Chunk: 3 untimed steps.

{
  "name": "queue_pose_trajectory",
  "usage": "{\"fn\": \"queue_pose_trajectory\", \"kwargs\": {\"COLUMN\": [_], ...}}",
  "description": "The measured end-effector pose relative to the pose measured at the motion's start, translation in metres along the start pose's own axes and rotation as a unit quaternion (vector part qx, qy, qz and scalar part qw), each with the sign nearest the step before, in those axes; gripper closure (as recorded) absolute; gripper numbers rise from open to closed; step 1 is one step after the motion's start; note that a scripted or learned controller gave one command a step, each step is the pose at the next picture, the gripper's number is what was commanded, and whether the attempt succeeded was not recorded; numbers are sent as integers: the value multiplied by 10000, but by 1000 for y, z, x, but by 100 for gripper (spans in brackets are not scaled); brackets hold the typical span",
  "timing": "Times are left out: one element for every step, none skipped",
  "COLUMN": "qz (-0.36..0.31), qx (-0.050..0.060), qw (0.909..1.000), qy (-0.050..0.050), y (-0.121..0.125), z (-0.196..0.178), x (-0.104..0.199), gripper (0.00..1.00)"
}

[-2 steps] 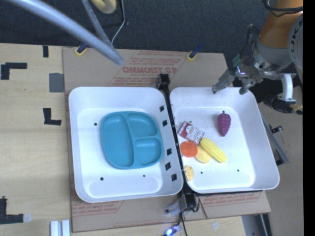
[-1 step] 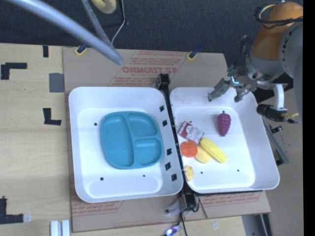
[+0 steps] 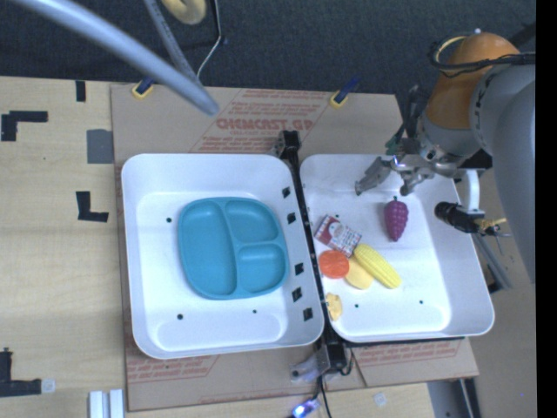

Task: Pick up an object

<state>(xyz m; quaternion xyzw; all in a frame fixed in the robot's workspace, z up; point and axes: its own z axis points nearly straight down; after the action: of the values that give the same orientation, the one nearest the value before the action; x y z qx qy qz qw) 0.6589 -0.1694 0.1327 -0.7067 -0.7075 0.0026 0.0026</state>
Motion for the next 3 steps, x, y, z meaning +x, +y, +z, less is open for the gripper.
{"fn": "queue_pose_trajectory", "kwargs": {"qz": [-9,-14,-2], "qx": [-38,-50,-63], "qw": [10000,10000,10000], "qy": [-13,-16,-6], "y": [0,2,1], "z": [50,36,-25], "x": [1,1,0], "gripper": [0,100,100]}}
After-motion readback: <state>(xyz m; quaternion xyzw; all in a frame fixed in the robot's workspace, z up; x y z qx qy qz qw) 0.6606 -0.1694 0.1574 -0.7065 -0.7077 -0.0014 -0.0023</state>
